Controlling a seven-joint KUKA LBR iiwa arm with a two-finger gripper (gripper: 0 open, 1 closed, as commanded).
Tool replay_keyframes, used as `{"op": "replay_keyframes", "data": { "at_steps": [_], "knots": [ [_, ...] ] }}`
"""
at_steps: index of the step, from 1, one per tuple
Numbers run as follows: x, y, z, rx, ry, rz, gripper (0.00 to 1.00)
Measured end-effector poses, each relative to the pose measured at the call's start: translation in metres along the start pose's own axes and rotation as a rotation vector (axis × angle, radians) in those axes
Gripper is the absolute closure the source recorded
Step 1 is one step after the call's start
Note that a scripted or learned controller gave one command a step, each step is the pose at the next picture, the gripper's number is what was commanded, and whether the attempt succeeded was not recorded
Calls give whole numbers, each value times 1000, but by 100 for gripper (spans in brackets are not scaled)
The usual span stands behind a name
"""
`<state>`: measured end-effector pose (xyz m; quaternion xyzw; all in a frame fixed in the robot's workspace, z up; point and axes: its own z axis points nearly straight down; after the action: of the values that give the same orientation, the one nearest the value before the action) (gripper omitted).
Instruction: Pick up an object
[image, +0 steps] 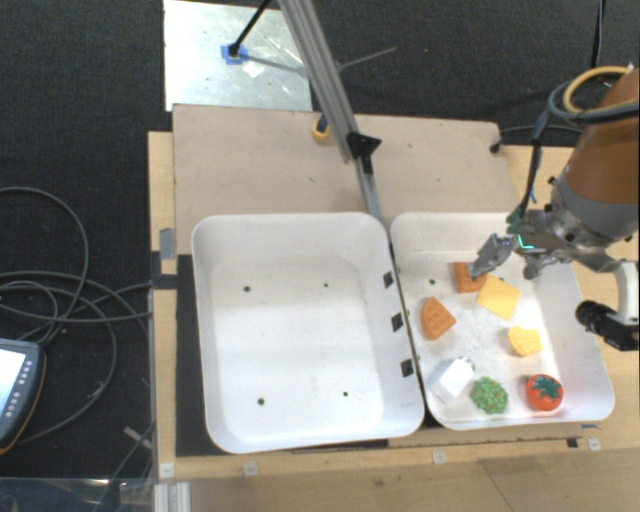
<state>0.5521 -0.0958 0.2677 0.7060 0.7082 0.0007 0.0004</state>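
Observation:
The right bin (590, 400) holds several toy foods. A small orange block (465, 277) lies near its upper middle, with a yellow cheese wedge (499, 298) just to its right. Lower down sit an orange pastry (436, 318), a small yellow piece (524, 342), a white block (453, 378), a green broccoli (489, 395) and a red tomato (543, 392). My gripper (512, 262) hovers over the upper part of this bin, just above the cheese wedge and right of the orange block. It is open, with nothing between its fingers.
The left bin (215, 300) sits beside the right one, sharing a middle wall (400, 320). A slanted grey pole (330, 80) crosses the bench's back. Cables and a pendant (15, 385) lie on the floor at left.

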Motion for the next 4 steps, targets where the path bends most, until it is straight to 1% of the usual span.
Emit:
{"op": "replay_keyframes", "data": {
  "at_steps": [1, 2, 3, 4],
  "knots": [
    [-1, 5, 43, 5, 0, 2, 0],
    [4, 3, 86, 5, 1, 2, 0],
    [0, 8, 131, 5, 0, 2, 0],
    [-1, 9, 117, -1, 0, 2, 100]
  ]
}}
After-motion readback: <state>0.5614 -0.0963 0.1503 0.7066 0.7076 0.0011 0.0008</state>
